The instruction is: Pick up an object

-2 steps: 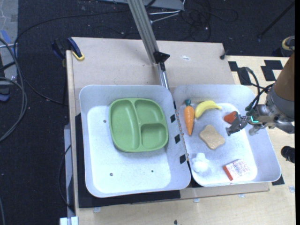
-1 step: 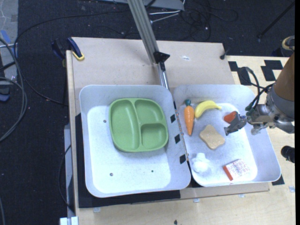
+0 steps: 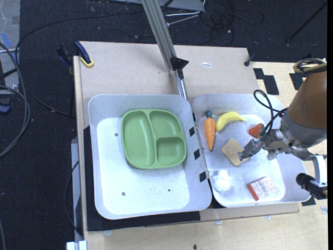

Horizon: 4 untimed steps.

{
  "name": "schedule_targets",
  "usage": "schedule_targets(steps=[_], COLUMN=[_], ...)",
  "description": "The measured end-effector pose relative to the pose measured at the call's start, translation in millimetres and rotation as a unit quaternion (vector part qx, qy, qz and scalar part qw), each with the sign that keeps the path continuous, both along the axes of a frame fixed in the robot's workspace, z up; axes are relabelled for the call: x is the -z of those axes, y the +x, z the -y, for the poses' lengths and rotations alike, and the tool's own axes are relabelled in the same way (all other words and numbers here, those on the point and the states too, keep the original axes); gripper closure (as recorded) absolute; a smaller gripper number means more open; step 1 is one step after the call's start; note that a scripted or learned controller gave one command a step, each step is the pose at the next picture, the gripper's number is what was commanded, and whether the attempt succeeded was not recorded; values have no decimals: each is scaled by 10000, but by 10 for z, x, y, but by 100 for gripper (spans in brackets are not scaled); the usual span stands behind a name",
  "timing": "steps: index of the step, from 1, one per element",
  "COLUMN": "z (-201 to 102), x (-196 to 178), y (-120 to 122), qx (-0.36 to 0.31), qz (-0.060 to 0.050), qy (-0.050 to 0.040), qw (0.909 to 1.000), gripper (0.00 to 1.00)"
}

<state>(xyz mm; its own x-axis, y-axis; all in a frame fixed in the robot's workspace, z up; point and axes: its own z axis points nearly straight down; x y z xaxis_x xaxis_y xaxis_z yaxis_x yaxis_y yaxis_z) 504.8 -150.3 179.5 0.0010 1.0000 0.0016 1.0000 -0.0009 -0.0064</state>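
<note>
Two shallow white bins sit side by side on a pale wooden desk [image 3: 135,66]. The left white bin [image 3: 104,186], at centre frame, holds a green plastic plate with three compartments [image 3: 154,138]. The right white bin [image 3: 283,194], at right of frame, holds several small things: an orange toy carrot with a green top [image 3: 209,132] lying lengthwise near the bin's left wall; a yellow toy banana [image 3: 229,120] just right of the carrot's top; a tan, bread-like slice [image 3: 231,151] near the bin's middle; a small white lumpy object [image 3: 222,181] toward the lower left; a red-and-white flat packet [image 3: 263,187] toward the lower right; and a small red object [image 3: 255,130], partly hidden by the arm. The grey arm with its orange band enters from the right edge. Its dark fingers [image 3: 248,150] sit low over the bin, touching or just beside the right edge of the tan slice. How far apart they stand cannot be told, nor whether they have hold of anything.
</note>
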Motion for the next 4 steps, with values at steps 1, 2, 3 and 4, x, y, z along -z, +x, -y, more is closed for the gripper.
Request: schedule_targets(steps=[1, 2, 3, 4], z=[-75, -74, -62, -105], x=[460, 879, 746, 140], y=[31, 37, 53, 11], qx=[-2, 1, 12, -16], qz=[16, 37, 69, 55], qy=[-2, -15, -28, -14], qw=[10000, 10000, 10000, 10000], gripper=[0, 0, 100, 100])
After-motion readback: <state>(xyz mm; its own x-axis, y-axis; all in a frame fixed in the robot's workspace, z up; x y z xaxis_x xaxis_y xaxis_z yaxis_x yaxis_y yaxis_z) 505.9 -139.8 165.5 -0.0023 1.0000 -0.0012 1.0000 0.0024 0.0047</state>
